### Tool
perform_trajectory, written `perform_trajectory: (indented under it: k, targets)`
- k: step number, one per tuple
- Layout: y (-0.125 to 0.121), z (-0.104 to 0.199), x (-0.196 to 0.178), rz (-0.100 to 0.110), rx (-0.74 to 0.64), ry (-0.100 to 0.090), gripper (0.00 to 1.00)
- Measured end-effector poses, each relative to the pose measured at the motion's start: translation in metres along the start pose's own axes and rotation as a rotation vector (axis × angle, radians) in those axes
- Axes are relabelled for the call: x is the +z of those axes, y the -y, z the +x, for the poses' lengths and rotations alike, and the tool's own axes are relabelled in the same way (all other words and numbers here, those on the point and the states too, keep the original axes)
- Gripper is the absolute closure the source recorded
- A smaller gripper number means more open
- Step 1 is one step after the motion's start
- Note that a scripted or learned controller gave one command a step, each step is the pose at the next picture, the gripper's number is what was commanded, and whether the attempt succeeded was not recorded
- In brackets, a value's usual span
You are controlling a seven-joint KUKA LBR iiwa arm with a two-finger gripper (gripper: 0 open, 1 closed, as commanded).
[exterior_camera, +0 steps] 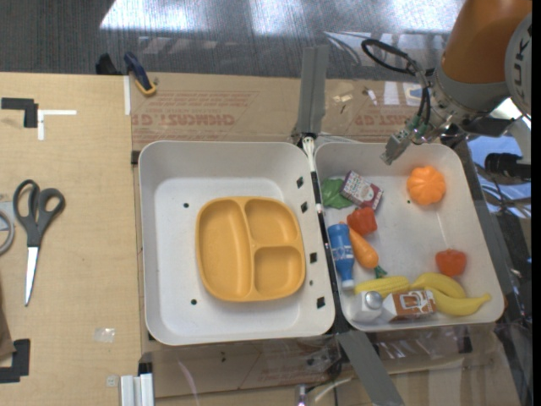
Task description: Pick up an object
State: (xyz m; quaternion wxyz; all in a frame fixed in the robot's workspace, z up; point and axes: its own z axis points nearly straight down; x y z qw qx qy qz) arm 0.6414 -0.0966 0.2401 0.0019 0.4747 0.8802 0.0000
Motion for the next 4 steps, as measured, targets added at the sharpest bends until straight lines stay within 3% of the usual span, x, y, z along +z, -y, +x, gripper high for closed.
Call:
perform_trajectory:
  k: [1, 2, 3, 4]
  targets:
    - [0.096, -0.085, -0.113, 0.001, -0.147, 0.001, 1.00]
    - [0.080, -0.098, -0.235, -0.001, -0.480, 0.002, 1.00]
    - [0.061, -0.110, -0.124, 0.002, -0.416, -0.004, 1.00]
    - [0.049, -0.069, 0.091, -0.001, -0.249, -0.001, 1.00]
